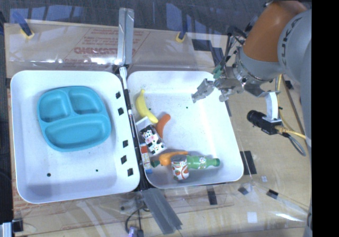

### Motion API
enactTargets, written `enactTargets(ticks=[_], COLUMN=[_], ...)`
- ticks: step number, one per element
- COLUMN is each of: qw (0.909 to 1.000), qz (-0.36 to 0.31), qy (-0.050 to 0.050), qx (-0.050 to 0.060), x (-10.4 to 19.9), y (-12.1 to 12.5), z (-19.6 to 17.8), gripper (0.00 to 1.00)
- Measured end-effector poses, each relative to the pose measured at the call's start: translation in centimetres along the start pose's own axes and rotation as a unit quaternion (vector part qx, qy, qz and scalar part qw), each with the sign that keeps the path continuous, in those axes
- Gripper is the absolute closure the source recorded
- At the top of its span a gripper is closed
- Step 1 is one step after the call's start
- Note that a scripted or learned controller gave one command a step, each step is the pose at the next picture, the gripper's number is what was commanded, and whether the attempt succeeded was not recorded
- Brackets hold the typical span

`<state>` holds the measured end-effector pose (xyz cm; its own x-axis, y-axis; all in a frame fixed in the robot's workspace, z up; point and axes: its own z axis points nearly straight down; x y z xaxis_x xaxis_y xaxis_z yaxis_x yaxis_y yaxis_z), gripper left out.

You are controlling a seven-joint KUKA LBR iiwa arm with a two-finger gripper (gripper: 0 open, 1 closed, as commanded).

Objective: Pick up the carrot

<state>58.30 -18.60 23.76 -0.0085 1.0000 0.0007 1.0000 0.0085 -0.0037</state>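
The carrot (pixel 170 157), orange with a green stub at its left end, lies near the front wall of the right bin (pixel 225 125). It is wedged between a cow-patterned carton (pixel 151 138) and a green bottle (pixel 201 163). A shorter orange piece (pixel 163 121) lies beside a banana (pixel 142 106), further back. My gripper (pixel 213 93) hangs over the bin's far right corner, well apart from the carrot. It is open, with nothing between its fingers.
A small orange-and-white can (pixel 180 170) rests against the bottle at the bin's front wall. The left bin (pixel 26 178) holds a blue divided plate (pixel 74 117). A metal divider bar (pixel 125 35) stands between the bins at the back.
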Motion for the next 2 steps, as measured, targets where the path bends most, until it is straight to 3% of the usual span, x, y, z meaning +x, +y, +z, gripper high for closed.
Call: enactTargets(ticks=[1,2], qw=[0.999,0.9999], qz=[-0.046,-0.006], qy=[0.0,-0.008], qx=[0.0,-0.009], x=[1.5,6.6], y=[-6.4,-8.6], z=[8.6,14.2], gripper=[0.0,0.0])
